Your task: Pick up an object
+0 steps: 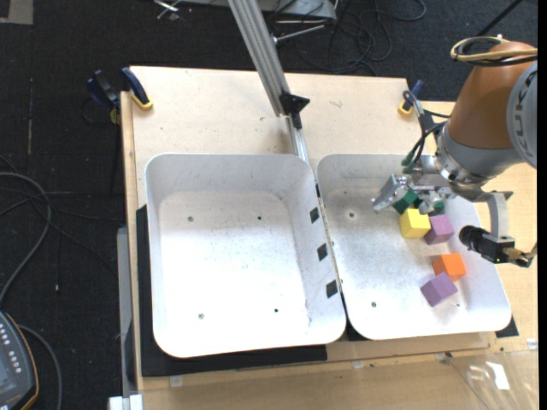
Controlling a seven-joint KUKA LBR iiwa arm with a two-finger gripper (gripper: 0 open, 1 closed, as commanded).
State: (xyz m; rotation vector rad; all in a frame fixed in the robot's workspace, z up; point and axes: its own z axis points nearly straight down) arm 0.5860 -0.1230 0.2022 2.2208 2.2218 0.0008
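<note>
The gripper (pixel 408 196) hangs low in the right bin (pixel 359 178) over a half-hidden green block (pixel 425 202), with yellow cube (pixel 415 222), two purple cubes (pixel 440 228) (pixel 438 289) and orange cube (pixel 449 266) crowded just beside it.

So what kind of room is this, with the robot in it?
Probably a robot lab or workshop. A robot arm reaches over two white bins on a wooden bench clamped at its corners, with coloured blocks to grab and cables on the dark floor.
</note>
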